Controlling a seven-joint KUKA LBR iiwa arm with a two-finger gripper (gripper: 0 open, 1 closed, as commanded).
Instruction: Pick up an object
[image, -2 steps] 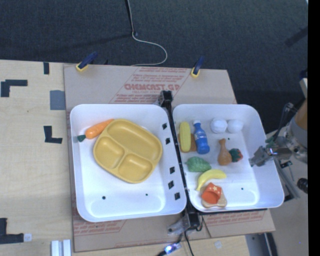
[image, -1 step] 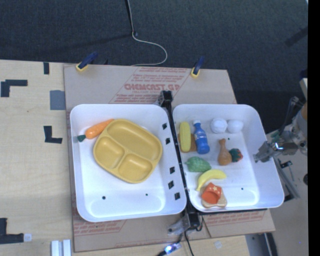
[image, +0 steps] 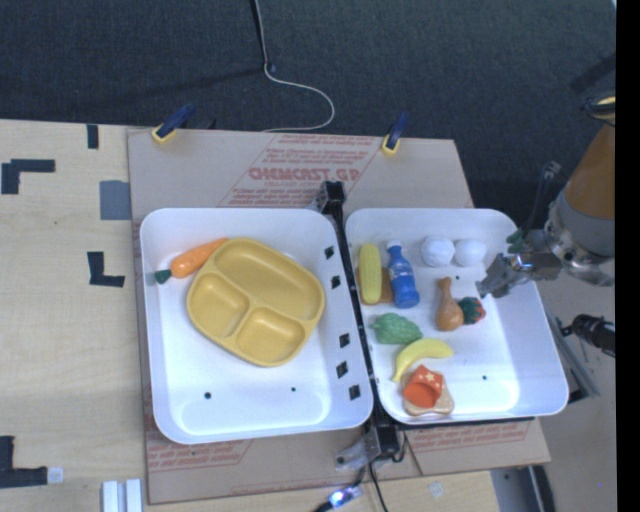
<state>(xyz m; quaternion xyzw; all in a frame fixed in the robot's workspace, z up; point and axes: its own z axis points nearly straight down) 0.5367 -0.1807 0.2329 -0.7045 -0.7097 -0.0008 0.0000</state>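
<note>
The right bin (image: 520, 385) holds several toy foods: a corn cob (image: 370, 273), a blue bottle (image: 402, 277), two white balls (image: 436, 250) (image: 470, 251), a brown drumstick (image: 448, 305), a small red and green piece (image: 472, 311), a green leaf (image: 397, 327), a banana (image: 422, 354) and a red piece on toast (image: 427, 390). My gripper (image: 498, 277) hangs over the right side of this bin, just up and right of the red and green piece and right of the drumstick. Nothing visible is held in it.
The left bin (image: 190, 400) carries a yellow divided plate (image: 256, 300) and an orange carrot (image: 195, 258) at its upper left. Black clips (image: 330, 195) join the bins along the middle. The arm's grey wrist (image: 585, 235) enters from the right edge.
</note>
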